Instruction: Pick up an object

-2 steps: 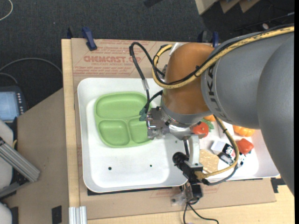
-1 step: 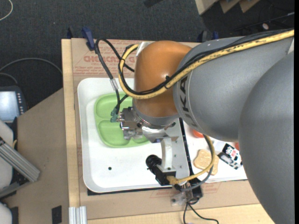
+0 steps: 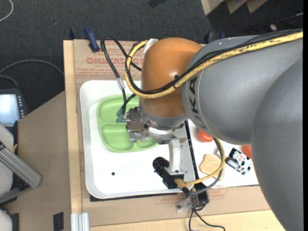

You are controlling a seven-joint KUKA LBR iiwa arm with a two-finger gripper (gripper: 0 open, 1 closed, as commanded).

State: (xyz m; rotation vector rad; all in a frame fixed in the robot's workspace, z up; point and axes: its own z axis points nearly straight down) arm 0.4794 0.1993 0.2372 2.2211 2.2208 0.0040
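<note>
- The arm (image 3: 231,81) reaches in from the right and hangs low over the left bin (image 3: 96,167), its orange band (image 3: 166,76) covering much of that bin's far half.
- The gripper (image 3: 137,129) points down at the bin; seen from above, the wrist hides its working end, so how far open it is, and whether it has hold of anything, cannot be told.
- A green 2-compartment tray (image 3: 111,121) lies directly under the gripper and spreads out to its left, the gripper body overlapping the tray's right side.
- Right of the gripper, in the other bin (image 3: 228,177), a tan cookie-shaped piece (image 3: 210,164) lies on the floor.
- Further right, a black-and-white block (image 3: 239,160) lies near it, just apart.
- An orange object (image 3: 206,136) shows partly under the arm's edge, right of the gripper.
- Black and yellow cables (image 3: 126,66) loop around the wrist.
</note>
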